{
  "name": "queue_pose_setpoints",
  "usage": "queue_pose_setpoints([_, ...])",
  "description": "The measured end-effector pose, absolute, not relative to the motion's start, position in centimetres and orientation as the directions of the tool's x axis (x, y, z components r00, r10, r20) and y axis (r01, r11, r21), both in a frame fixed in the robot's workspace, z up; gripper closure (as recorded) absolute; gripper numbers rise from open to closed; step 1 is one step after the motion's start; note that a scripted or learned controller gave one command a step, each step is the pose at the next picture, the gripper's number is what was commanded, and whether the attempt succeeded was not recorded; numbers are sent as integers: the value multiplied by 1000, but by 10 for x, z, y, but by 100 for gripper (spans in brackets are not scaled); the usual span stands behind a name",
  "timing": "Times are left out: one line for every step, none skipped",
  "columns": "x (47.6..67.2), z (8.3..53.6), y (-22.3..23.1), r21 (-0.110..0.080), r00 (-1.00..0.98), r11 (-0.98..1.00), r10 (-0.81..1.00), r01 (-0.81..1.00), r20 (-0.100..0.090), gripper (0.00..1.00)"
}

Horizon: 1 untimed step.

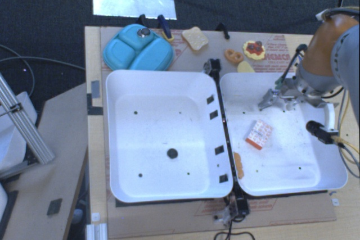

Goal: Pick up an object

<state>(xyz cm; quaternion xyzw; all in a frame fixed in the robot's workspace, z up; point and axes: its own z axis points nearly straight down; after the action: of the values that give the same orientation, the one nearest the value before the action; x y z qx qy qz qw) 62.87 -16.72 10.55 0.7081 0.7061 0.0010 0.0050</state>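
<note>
- Overhead, the camera view looks down on two shallow white plastic bins set side by side: the left bin and the right bin.
- The grey arm with its orange band reaches in from the right, over the right bin's far half.
- Its two-finger metal gripper hangs above the bin floor, near the far wall, tilted toward the left.
- The fingers stand slightly apart, with nothing between them.
- A small flat packet, white with red-orange print, lies on the right bin's floor, nearer the camera than the gripper and apart from it.
- A small tan, finger-shaped piece lies against the right bin's left wall, near the front.
- A dark round disc sits on the left bin's floor.
- Behind the bins rest a light-blue divided plastic tray, a slice of toy toast, a brown pretzel-shaped toy and a small round toy pizza.
</note>
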Motion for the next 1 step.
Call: queue_pose_setpoints([671, 114, -209, 9, -3, 3, 1000, 1000, -4, 0])
